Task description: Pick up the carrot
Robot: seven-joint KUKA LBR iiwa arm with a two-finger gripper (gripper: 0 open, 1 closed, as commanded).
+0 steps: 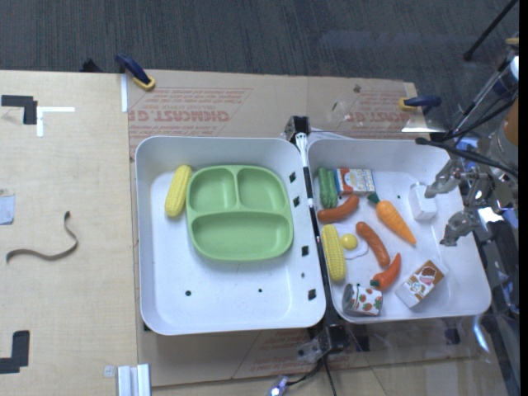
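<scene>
Two shallow white bins sat side by side on the bench. The left bin held a green divided plate with a yellow corn cob lying just beside its left edge. The right bin was crowded: the carrot lay near the middle, tip pointing lower right, with a hot dog, a cucumber, a second corn cob, a red chili pepper and two small cartons around it. The gripper hovered at the right bin's right side, its fingers spread apart, holding nothing, apart from the carrot.
</scene>
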